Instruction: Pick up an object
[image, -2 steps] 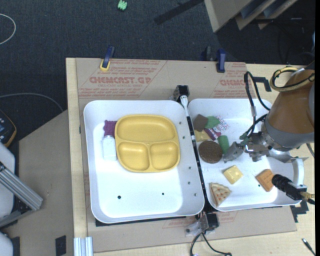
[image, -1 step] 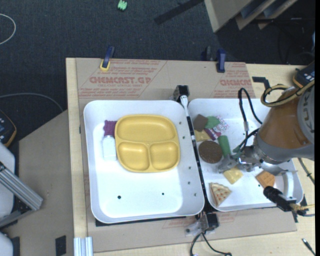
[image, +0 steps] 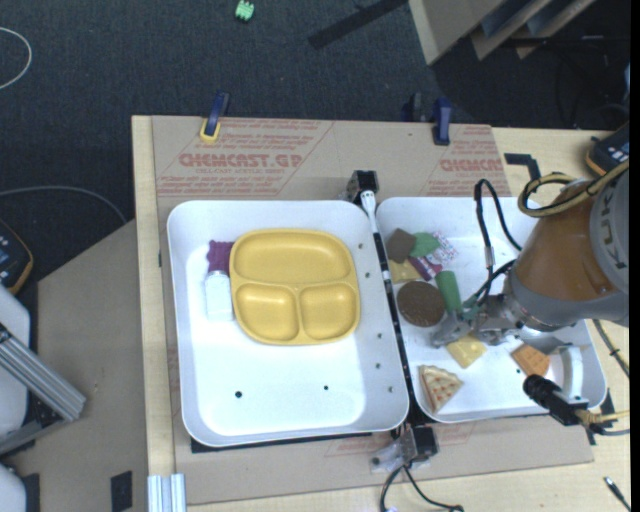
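**Gripper low in right bin, yellow chunk just near-side of it**

Down in the shallow white right-hand bin (image: 590, 385), grey-and-orange arm (image: 565, 265) reaching in from right. Gripper (image: 466, 326) parked low among the clutter, approx mid-bin, toward its left wall. Opening width: can't tell — tip too small and dark against the pile to read.

Closest candidate: pale yellow cheese-like chunk (image: 466, 351), just near-side of gripper, touching or almost. No clear long axis on it, roughly blocky, so wrist angle prob not critical. Not seen clamped, so not counted as held.

Other options nearby:
- round brown disc (image: 419, 303), just left of gripper, flat, likely hard to pinch.
- green cylindrical piece (image: 447, 288), far-left of gripper, long axis running near–far, slightly tilted.
- tan triangular slice (image: 439, 384), further near & left, apart from gripper.
- orange wedge (image: 531, 358), to right, beside arm body.

Left bin (image: 200, 340): yellow three-compartment plastic tray (image: 295, 284), well apart, not in play.

Judgement: coming move turns on a short shift toward near side, then close on yellow chunk. Risk: nudging it against the brown disc instead of straddling.
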